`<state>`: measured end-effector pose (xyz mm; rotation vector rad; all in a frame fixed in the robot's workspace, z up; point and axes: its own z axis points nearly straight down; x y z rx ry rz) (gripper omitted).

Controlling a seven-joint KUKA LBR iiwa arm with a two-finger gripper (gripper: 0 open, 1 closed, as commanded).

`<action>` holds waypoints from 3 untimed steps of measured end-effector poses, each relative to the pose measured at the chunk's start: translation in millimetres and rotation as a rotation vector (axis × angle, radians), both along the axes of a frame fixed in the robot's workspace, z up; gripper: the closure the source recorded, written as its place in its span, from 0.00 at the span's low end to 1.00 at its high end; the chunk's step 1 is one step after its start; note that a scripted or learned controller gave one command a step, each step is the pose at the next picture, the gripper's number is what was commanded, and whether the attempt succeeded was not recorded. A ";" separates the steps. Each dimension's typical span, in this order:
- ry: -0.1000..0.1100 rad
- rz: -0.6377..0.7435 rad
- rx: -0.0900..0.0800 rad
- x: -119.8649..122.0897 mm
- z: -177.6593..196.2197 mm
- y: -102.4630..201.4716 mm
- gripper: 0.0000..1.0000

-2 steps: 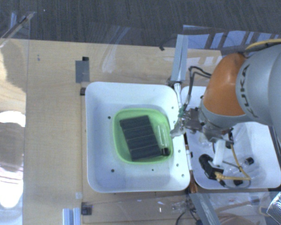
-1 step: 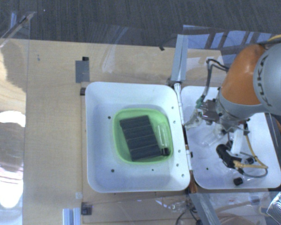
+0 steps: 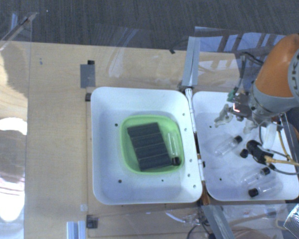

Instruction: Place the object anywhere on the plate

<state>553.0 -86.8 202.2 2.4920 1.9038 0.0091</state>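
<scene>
A green plate [image 3: 127,133] sits in the left white bin [image 3: 104,183]. A dark ridged block [image 3: 148,146] lies on it, and along the block's right edge rests a clear vial [image 3: 173,144] with a black cap, inside the plate's rim. My gripper [image 3: 235,123] hovers over the upper middle of the right bin [image 3: 209,183], with its fingers spread and nothing between them. Just below it another clear vial [image 3: 226,144] with a black cap lies on the bin floor.
Several more clear, black-capped vials [image 3: 261,176] are scattered in the lower right of the right bin, with a yellow-tipped cable [image 3: 276,158] crossing there. The ridge between the bins [image 3: 194,138] runs between plate and gripper.
</scene>
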 end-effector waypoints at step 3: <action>-0.002 -0.112 -0.002 6.9 82.2 -109.1 0.00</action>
